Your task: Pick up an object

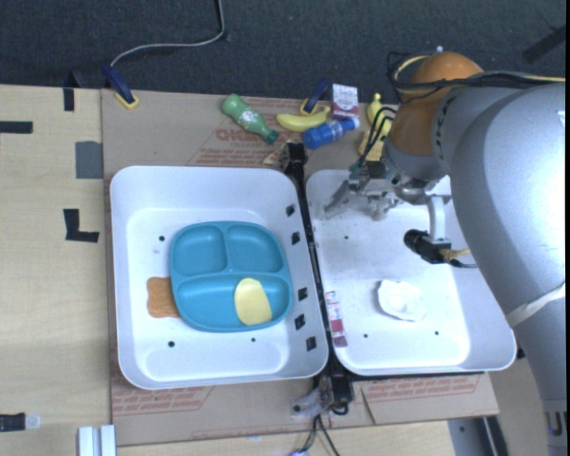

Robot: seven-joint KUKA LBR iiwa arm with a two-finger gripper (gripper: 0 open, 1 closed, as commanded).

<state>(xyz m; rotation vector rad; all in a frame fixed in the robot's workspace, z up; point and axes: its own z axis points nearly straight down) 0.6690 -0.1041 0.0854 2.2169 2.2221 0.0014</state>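
On the cardboard-covered bench (171, 131) I'm seeing two white bins. The gripper (361, 196) is hovering at the right bin's (475, 350) far edge, its finger state unclear, while a white object (400, 300) is lying nearer. A blue plate (230, 275) is sitting in the left bin (133, 255).

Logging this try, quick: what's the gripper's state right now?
Two-finger gripper: open, nothing between its fingers, low over the right shallow white bin near its far-left corner.
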